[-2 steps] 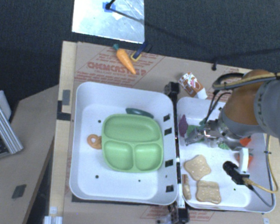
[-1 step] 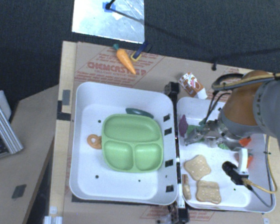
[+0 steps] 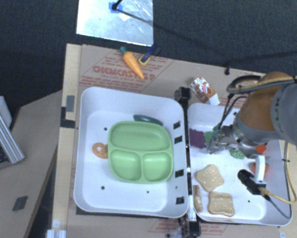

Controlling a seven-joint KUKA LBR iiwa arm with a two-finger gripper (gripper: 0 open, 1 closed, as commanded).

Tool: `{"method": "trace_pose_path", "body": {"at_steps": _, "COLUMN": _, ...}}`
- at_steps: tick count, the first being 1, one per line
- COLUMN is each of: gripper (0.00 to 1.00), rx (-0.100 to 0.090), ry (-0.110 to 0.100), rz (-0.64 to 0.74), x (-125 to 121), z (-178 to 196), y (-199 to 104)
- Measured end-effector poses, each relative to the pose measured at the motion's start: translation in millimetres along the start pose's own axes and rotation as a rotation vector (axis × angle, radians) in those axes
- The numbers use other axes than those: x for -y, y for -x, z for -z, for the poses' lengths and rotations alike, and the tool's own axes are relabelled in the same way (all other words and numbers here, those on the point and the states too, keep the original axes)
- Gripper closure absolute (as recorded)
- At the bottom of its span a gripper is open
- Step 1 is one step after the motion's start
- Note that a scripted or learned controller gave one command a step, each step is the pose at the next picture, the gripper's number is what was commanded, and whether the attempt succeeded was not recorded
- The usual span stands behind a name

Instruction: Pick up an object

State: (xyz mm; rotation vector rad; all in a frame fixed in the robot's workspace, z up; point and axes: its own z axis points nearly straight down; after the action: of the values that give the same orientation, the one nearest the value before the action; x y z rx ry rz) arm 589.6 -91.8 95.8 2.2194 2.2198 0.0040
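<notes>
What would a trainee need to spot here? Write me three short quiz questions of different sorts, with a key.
1. True or false: the green divided plate lies in the left bin.
2. Which lies outside both bins? A) toast slice B) carrot C) pretzel
3. Fill in: the arm's claw is over the ____ bin.

Key:
1. True.
2. B: the carrot lies on the bench behind the bins; the toast slice lies in the right bin and the pretzel in the left.
3. Right.
</notes>
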Motion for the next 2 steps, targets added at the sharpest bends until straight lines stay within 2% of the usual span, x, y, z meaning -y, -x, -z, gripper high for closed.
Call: {"method": "trace_pose_path", "body": {"at_steps": 2, "gripper": 1.00, "rx": 0.001, "ry": 0.002, "rz": 0.004, "x": 3.5, "z": 90.5, "y": -0.9}}
